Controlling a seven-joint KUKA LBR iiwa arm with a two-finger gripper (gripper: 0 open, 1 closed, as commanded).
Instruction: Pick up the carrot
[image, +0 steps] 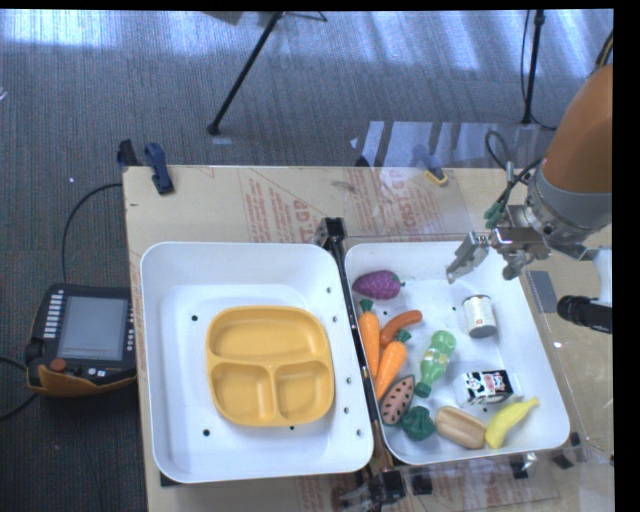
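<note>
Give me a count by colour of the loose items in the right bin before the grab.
Orange: 3, a carrot, a second carrot and a small orange piece
Green: 2, a bottle and a leafy piece
Purple: 1
Yellow: 1, banana
Silver: 1, can
Black-and-white: 1, carton
Tan: 2, hot dog, slice
Total: 11

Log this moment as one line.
hand: open, above right bin's back edge | orange toy carrot: lying by left wall, untouched | step: grasp pending
</note>
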